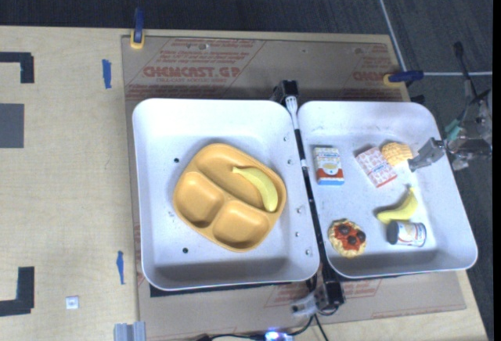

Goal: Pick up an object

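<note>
Bench: left bin (156,136) holds banana-bearing yellow tray (227,196); right bin (446,245) toy foods; fingers (429,153) state unclear.

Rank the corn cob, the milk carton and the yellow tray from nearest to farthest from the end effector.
End effector sits at the right bin's right edge.
1. Corn cob, right bin, just left of it.
2. Milk carton, right bin's left side.
3. Yellow tray, left bin.

Pale wooden worktop (63,199), marked with black tape pieces along its left edge and short blue tape strips (106,73). Resting flat on it, a brown cardboard sheet (203,66) with red print. On the cardboard, two shallow white bins side by side and touching: left bin (156,128), right bin (450,238). Clipped at the cardboard's far corners, a blue clamp (138,25) and another (404,77).
</note>
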Robot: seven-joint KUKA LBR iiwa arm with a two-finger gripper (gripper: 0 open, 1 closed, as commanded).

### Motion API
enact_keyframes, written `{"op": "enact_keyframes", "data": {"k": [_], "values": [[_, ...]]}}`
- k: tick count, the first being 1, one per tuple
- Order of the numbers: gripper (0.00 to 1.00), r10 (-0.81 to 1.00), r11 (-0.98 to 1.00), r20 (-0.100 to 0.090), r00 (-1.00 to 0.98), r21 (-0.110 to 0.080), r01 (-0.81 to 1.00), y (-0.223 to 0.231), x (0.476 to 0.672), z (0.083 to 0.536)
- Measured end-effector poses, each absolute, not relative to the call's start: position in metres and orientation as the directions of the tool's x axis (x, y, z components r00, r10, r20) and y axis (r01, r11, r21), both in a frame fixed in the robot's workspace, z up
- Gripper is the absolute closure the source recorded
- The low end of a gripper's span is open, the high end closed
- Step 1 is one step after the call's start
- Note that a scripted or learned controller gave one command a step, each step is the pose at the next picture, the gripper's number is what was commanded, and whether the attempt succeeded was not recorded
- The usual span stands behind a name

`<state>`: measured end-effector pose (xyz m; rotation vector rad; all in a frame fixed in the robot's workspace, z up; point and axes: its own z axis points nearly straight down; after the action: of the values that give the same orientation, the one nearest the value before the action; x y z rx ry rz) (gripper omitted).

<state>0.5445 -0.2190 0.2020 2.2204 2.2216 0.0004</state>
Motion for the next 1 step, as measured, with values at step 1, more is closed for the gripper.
{"op": "enact_keyframes", "data": {"k": [1], "values": [[0.00, 1.000, 0.001, 0.000, -0.001, 0.002, 1.000, -0.1768, 0.5010, 0.0858]]}}
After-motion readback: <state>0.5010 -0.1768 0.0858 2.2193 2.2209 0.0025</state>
